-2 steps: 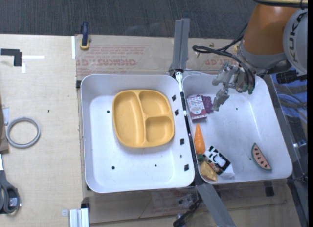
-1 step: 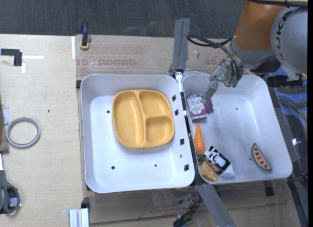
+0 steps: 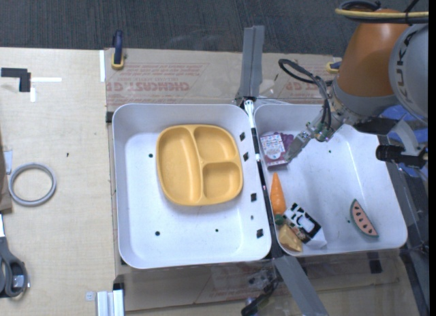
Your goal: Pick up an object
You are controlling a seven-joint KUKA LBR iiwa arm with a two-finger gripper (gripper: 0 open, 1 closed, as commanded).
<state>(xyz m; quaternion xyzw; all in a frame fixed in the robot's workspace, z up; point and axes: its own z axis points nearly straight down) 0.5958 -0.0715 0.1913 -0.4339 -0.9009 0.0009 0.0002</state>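
The gripper (image 3: pixel 298 146) hangs beside the purple packet (image 3: pixel 272 148), seemingly lining up a grab; whether its jaws are apart cannot be told.

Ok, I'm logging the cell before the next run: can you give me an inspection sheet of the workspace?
Surface: light wooden bench bearing two shallow white bins.
Job's things: yellow divided plastic plate in left bin; purple-and-white packet, orange carrot, black-and-white packet, watermelon slice toy in right bin.
Clutter: grey tape ring, scissors on bench.
Grippers: tool beside purple packet.
Cables: black cable by wrist.
Surroundings: dark carpet.
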